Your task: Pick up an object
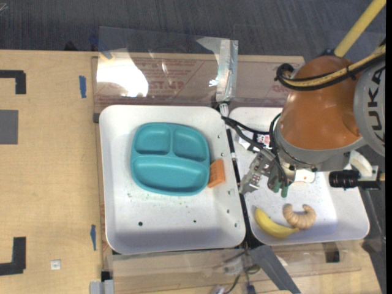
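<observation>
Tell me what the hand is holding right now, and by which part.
Nothing shows between its fingers. The hand hangs over the right bin, above and apart from the banana and the croissant; whether it is open cannot be told.

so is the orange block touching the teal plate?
Touching. The camera view shows the orange block pressed against the right rim of the teal plate, with no white bin floor visible between them.

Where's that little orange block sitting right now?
In the camera view, the orange block lies in the left bin, touching the right edge of the teal divided plate, close to the wall between the two bins.
</observation>
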You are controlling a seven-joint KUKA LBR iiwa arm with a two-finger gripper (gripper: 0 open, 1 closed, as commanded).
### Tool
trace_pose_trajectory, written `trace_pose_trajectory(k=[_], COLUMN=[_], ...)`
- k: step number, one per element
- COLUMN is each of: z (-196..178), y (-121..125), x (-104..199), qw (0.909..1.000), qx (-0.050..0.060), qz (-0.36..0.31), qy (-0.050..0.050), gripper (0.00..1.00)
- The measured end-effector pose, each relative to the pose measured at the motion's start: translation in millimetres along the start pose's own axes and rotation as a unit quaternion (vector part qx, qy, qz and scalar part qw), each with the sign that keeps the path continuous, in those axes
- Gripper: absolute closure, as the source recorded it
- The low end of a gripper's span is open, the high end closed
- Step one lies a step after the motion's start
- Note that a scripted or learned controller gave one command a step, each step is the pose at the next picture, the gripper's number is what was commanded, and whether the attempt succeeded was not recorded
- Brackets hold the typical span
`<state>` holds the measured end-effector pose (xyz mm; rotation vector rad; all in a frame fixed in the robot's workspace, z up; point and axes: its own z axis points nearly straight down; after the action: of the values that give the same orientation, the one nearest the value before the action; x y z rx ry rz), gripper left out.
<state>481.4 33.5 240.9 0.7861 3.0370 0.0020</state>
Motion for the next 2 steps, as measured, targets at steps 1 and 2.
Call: trace_pose_trajectory(k=[1, 2], z=[20, 35], y=[19, 84], x=[12, 27], qw=[0.9618, 0.9863], qx=[0.0, -0.001], qz=[-0.274, -0.165], qy=[0.001, 0.0], gripper=[1.0, 1.0])
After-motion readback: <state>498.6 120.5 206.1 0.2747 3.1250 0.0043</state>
